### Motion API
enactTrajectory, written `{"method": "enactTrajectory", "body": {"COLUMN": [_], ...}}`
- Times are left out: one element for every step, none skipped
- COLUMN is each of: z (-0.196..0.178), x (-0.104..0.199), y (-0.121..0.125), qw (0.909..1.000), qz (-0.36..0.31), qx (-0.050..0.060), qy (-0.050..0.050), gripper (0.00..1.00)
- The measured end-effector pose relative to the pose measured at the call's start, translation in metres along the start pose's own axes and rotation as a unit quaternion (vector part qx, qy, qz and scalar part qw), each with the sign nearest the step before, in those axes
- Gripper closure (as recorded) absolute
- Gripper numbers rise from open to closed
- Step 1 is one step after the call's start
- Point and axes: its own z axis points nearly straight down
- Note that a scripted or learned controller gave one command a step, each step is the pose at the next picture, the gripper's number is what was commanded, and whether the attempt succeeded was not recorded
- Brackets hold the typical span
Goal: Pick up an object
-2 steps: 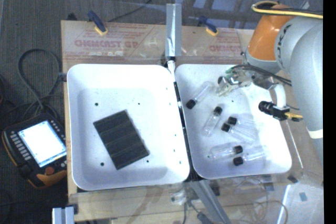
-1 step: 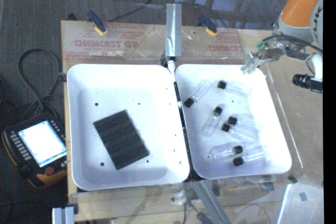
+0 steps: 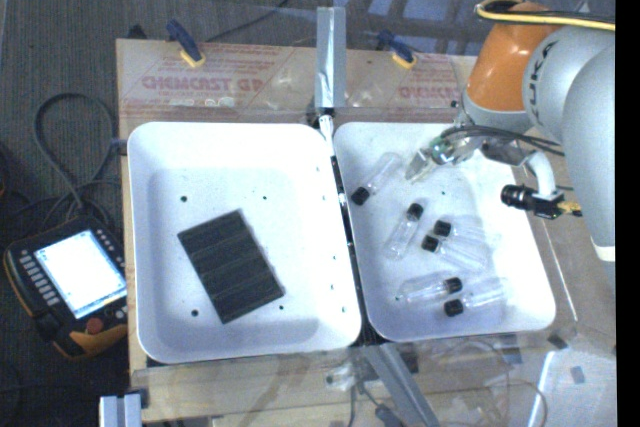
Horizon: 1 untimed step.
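Vials (image 3: 440, 287) lie scattered in right bin (image 3: 520, 315), lower right of frame. Arm (image 3: 520, 65) at upper right, jaws (image 3: 440, 152) over bin's far side beside one vial (image 3: 375, 177); opening: cannot tell. Approach step; next, descend and close.

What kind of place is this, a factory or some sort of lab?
Most likely a robotics lab or test bench. A grey arm reaches over two white bins, one holding small clear vials; a handheld control tablet lies on the carpet, and clamps pin the board.
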Motion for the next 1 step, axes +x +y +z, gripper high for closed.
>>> {"method": "enactTrajectory", "body": {"z": [-0.1281], "x": [-0.0178], "y": [0.0055], "qw": [0.9990], "qz": [-0.045], "qx": [-0.002], "qy": [-0.001], "gripper": [0.00]}}
